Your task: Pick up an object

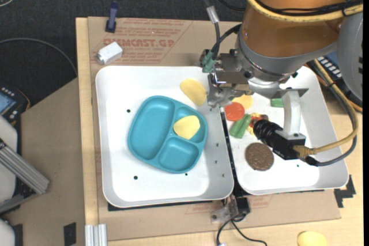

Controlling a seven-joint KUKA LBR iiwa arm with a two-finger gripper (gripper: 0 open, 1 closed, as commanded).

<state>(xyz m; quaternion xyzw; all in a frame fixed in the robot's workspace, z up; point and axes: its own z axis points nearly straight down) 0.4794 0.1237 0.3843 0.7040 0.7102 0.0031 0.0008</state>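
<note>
Cardboard underlies two shallow white bins [109,124]. Left bin: blue divided plastic plate [166,134] carrying one yellow piece [187,127], another yellow piece [193,90] near the back edge. Right bin: orange disc [234,112], green pieces [240,125], brown round cookie [259,156]. Gripper [222,84] overhangs the divide, partly hiding the right bin.

Blue tray [151,134] w/ yellow piece [187,127]

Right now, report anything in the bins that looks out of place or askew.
Nothing looks spilled or damaged. The blue divided plate sits skewed in the left bin, one yellow piece in a compartment and another loose beside it.
</note>
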